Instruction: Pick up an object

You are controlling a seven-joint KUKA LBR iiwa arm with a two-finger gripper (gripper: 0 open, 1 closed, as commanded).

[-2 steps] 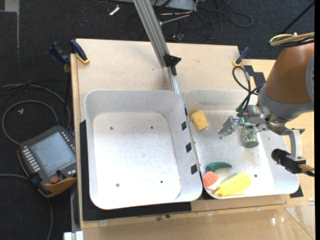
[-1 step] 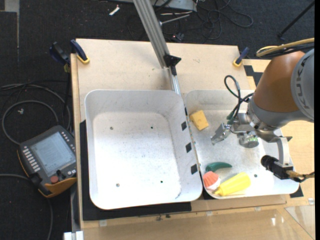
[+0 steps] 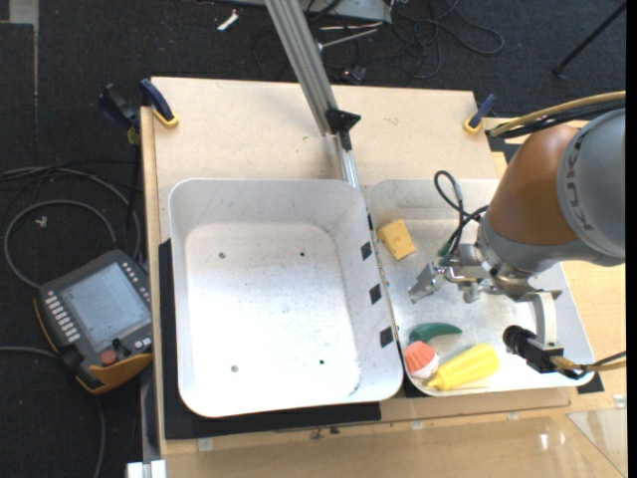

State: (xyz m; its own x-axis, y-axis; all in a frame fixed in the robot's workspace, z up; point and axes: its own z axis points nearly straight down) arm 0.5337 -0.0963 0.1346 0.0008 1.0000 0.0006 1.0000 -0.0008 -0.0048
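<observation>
Dark carpeted floor with loose cables surrounds a pale wooden surface (image 3: 259, 127) that carries two shallow white bins side by side. Gripper (image 3: 430, 282) sits low over the right bin (image 3: 572, 307), near its middle. The fingers (image 3: 423, 285) point left; from this angle I cannot tell how far apart they stand, and nothing shows between them. Behind them, the grey arm with its orange band (image 3: 532, 202) fills the right side of that bin, reaching in from the right.

Objects in the right bin: a tan sponge-like block (image 3: 396, 238) lies just far-left of the fingers, apart from them. A dark green piece (image 3: 434, 332) lies on the near side of the fingers. Nearer still, a yellow object (image 3: 465, 367) lies along the bin's near rim, with a small red and white item (image 3: 421, 358) touching its left end.

The left bin (image 3: 264, 297) shows only small dark specks. A slanted metal pole (image 3: 304, 53) rises from the far edge between the bins. Yellow clamps (image 3: 164, 118) sit at the far corners. A teach pendant (image 3: 95, 312) lies on the floor, left.
</observation>
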